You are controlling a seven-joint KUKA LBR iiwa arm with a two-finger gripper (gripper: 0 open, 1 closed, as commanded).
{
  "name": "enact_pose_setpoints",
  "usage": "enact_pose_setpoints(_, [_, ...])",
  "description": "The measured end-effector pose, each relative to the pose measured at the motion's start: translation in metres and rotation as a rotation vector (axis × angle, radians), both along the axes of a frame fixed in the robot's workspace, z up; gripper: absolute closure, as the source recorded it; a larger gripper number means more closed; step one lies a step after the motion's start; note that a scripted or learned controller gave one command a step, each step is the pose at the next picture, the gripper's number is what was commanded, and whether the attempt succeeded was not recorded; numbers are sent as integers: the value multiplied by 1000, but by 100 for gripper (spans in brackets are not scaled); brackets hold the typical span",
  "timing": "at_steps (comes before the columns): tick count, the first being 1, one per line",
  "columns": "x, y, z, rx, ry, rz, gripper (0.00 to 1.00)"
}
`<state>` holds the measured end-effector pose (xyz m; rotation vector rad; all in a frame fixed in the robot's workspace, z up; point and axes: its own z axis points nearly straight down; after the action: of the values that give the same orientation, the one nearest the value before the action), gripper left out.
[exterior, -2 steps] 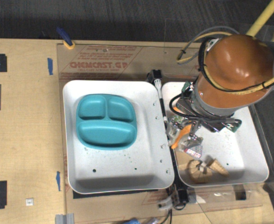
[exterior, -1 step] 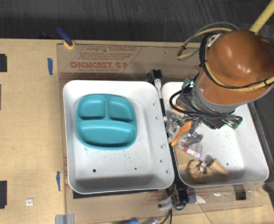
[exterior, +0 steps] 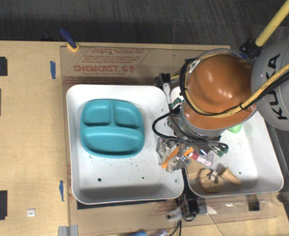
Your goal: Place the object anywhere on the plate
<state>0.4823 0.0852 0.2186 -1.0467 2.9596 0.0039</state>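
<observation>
Gripper (exterior: 174,157) hangs over the bins' shared edge — grip unreadable; the cone-shaped object (exterior: 218,176) looks light, rigid — pinch its wide end, toward the plate (exterior: 112,128).

Teal plate (exterior: 112,128) in the left bin, brown cone-shaped object (exterior: 217,175) in the right bin.
The plate has three compartments and lies flat at the middle of its bin; the object lies on its side near the right bin's front edge, well apart from the plate.

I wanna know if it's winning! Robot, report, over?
Gripper low over bins' shared edge, grasp unclear. Cone-shaped object in right bin. Teal plate in left bin.
</observation>
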Motion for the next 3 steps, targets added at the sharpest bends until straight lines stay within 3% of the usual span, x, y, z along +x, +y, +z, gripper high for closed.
enact_pose_setpoints(3, [6,8,33,10,-23,7,100])
